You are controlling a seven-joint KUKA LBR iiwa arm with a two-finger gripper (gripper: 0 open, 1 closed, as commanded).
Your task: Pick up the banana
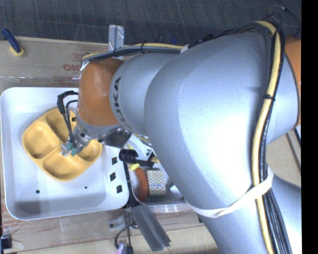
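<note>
My pincer (72,149) over yellow tray (37,139) in left bin (10,142); opening and hold not discernible.

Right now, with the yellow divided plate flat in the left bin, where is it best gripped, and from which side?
Grip the yellow divided plate by its raised outer rim, left side, from above. It lies flat and wide, so probably only that thin rim offers a hold.

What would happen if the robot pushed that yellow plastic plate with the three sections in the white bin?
The yellow sectioned plastic plate would probably slide rather than roll, since it lies flat on the left white bin's smooth floor. It looks moulded and stiff, so likely wouldn't flop. It seems thin and shallow, so probably light.
</note>
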